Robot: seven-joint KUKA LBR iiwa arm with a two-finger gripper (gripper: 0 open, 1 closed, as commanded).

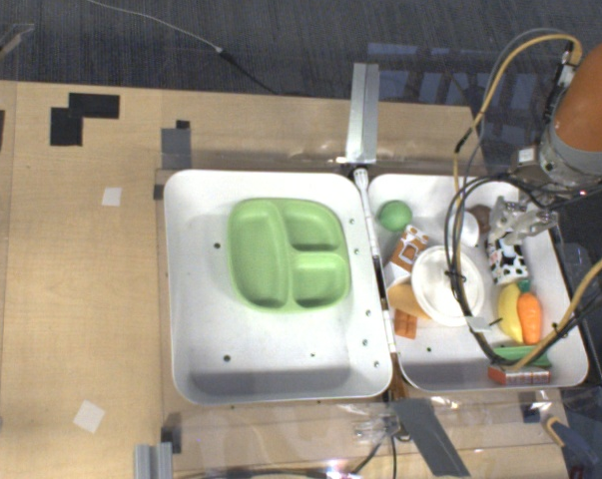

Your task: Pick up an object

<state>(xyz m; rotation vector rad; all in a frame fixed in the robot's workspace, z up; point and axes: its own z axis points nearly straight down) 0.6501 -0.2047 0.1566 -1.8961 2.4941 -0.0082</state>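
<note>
The wooden surface (71,297) carries two white bins side by side. The left bin (196,367) holds a green divided tray (286,252), lying flat near its middle, with three compartments facing up.

The right bin (570,362) is crowded. The arm (585,118) reaches in from the right, its orange band above the bin's far right corner, and black and yellow cables (458,257) loop down from it across the bin's contents.

A white round dish (442,285) lies near the bin's middle, partly crossed by a cable. Just left of it sit a tan wedge (400,295) and a small orange-brown block (405,323), and beyond them a brown-and-white box (410,247). A green ball (394,215) rests near the bin's far left corner.

The tool (515,223) hangs over the right part of this bin, just above a black-and-white cow-patterned piece (508,262); how far its fingers stand apart cannot be told, nor whether anything is between them.

Near the cow piece lie a yellow banana (508,309) and an orange carrot (529,317), touching side by side. At the bin's near edge lies a thin red-and-green item (520,372).
</note>
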